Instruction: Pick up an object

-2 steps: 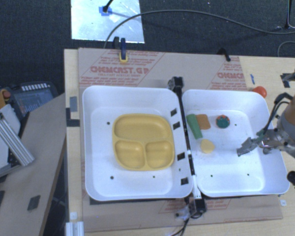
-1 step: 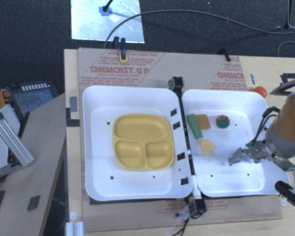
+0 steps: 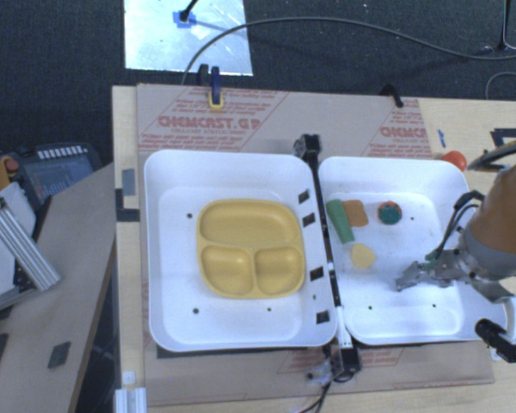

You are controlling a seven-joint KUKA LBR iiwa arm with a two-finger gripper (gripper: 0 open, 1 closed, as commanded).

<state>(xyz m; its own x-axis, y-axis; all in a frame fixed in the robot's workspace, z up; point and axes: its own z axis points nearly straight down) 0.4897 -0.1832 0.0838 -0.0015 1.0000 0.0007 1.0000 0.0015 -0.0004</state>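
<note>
**Gripper parked in the right bin, objects all off to its left**

So here's the setup: the grey two-finger gripper (image 3: 410, 277) sits low over the bare floor of the right shallow white plastic bin (image 3: 387, 321), coming in from the right side on the arm with the orange band. Nothing is between the fingers as far as I can see. Whether they're spread wide or pinched narrow, I honestly can't tell from this angle, they just read as a dark wedge pointing left.

The candidates are all in that same bin, left of and farther back than the gripper:
- a small pale yellow roundish piece (image 3: 362, 255), the closest one, just left and a bit farther back
- a green cylinder-shaped stick (image 3: 340, 219), long axis running roughly near-to-far with a slight tilt
- a small orange block (image 3: 355, 212) touching or just beside the green stick on its right
- a little teal round thing with a red spot (image 3: 390, 212), far side of the bin

The left bin just has the yellow three-compartment plastic tray (image 3: 248, 248).

My guess is the yellow piece is the easiest grab: a short shift left and slightly back. The green stick would want the fingers closing across its narrow width.
</note>
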